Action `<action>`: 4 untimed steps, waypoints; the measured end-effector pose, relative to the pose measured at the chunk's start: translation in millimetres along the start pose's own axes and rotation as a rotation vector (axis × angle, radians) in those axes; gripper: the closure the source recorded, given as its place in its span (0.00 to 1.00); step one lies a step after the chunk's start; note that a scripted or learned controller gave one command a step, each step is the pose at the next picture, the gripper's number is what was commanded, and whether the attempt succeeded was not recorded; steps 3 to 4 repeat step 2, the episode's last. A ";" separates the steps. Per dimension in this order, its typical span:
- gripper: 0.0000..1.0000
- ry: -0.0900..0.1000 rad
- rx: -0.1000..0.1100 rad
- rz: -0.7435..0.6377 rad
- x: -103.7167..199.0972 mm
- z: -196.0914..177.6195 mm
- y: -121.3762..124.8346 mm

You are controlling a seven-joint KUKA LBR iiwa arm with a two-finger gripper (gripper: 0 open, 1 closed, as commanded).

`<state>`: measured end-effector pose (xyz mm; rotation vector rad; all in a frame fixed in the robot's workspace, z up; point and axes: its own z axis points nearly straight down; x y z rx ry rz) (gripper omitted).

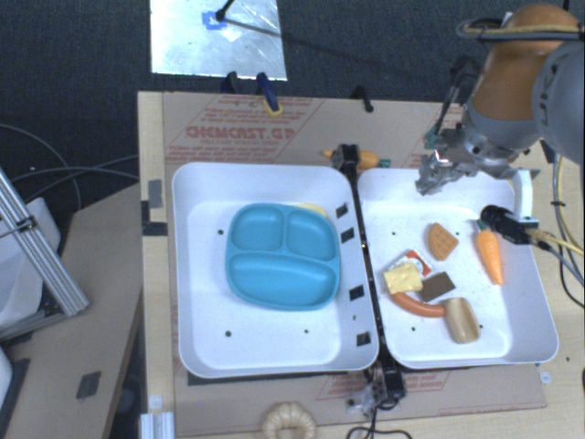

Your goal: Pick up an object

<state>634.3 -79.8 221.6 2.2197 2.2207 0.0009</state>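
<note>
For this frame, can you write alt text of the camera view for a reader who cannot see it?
The gripper hangs over the far edge of the right bin, which holds a carrot, a cracker, a sausage and other toy food. The left bin holds a blue divided plate.

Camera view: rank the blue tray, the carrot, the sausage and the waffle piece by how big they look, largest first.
1. Blue tray, by far the largest.
2. Sausage and carrot: similar in length, too close to rank.
3. Waffle piece, the smallest.
</note>
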 end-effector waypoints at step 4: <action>1.00 0.001 -0.001 0.001 -3.3 -3.4 -0.4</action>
